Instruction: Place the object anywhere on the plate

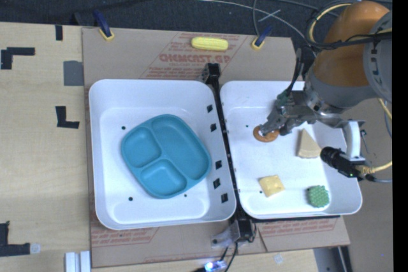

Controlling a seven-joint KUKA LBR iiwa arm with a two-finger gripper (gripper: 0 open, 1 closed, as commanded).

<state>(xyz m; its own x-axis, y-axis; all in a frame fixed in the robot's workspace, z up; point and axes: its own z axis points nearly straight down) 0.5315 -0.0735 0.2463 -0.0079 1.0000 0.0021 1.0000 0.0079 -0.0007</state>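
Note:
A blue three-compartment plate [166,155] lies in the left bin [105,105]. In the right bin [245,95] my gripper [274,126] hangs low over a small brown ring-shaped piece [264,134], its fingers right at the piece's upper right edge. The view does not let me tell whether the piece is between the fingers. A beige wedge [308,144], a yellow square block [271,185] and a green knobbly ball [317,196] also lie in the right bin.
A yellow banana-like toy [209,43] lies on the cardboard behind the bins. A black divider strip [220,130] runs between the two bins. Cables loop above the arm at the back right.

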